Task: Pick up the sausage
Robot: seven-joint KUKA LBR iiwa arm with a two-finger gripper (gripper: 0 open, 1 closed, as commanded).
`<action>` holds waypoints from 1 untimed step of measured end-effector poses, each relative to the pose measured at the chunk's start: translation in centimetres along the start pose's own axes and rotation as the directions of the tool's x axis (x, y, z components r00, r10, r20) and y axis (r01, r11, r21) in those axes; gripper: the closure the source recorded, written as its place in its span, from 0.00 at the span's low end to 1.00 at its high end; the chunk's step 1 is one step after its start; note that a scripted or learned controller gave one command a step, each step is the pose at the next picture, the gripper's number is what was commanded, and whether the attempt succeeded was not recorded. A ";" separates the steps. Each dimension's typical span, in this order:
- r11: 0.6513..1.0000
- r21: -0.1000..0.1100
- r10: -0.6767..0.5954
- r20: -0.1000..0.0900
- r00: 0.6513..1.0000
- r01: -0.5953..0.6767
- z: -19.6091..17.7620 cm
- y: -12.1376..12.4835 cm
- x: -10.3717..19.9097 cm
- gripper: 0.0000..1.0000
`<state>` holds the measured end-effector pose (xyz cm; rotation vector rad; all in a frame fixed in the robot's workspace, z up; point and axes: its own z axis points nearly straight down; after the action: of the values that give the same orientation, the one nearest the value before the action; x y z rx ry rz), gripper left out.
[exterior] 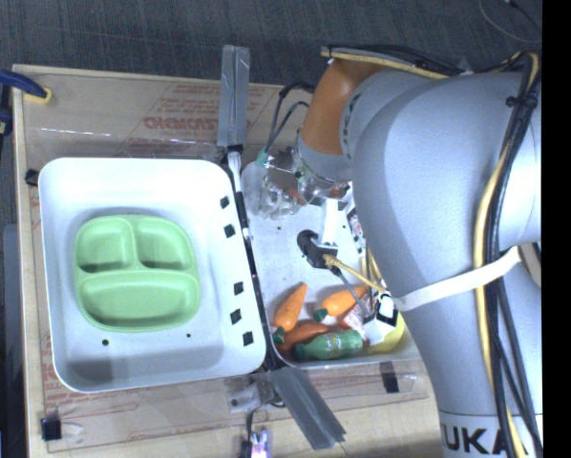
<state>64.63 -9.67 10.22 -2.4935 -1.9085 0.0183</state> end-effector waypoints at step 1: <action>0.989 -0.004 -0.150 -0.008 0.989 0.150 -8.9 -7.1 6.0 1.00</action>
<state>59.43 -1.96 19.10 -2.3403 -2.0888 0.0051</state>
